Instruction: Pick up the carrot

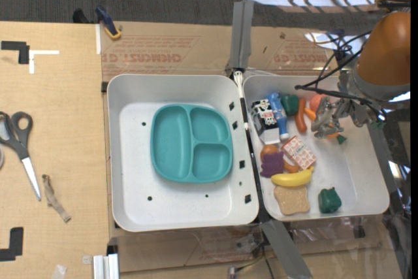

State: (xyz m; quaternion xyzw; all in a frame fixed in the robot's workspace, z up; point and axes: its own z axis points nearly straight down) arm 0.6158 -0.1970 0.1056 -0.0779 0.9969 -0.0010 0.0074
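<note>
**Two white bins, arm low over the right one**

Two shallow bins sit side by side on the counter point(52, 140). The left bin point(130, 206) carries a teal divided plate point(192, 143) lying flat near its middle. The right bin point(359, 186) bears a cluster of toy food toward its left wall. At the top of that cluster lie a black-and-white item point(264, 112), a blue bottle point(277, 110) and a green piece point(290, 103). Further down are an orange piece point(270, 151), a purple piece point(272, 164), a red-and-white checked packet point(299, 153), a yellow banana point(292, 178), a slice of toast point(291, 200) and, apart to the right, a green pepper point(330, 200).

The carrot point(301, 119) lies in the upper middle of the right bin, an orange stick just right of the green piece, with another orange item point(317, 103) beside it. The gripper point(324, 123) hangs low over the bin just to the right of the carrot, close to it. Its jaws are tangled in blur and cabling, so I cannot tell whether they stand apart or together, nor whether they touch the carrot. A small orange-and-green scrap point(336, 136) shows just below the gripper.

On the counter to the left lie scissors point(19, 140); a blue clip point(108, 22) sits at the top edge.
</note>
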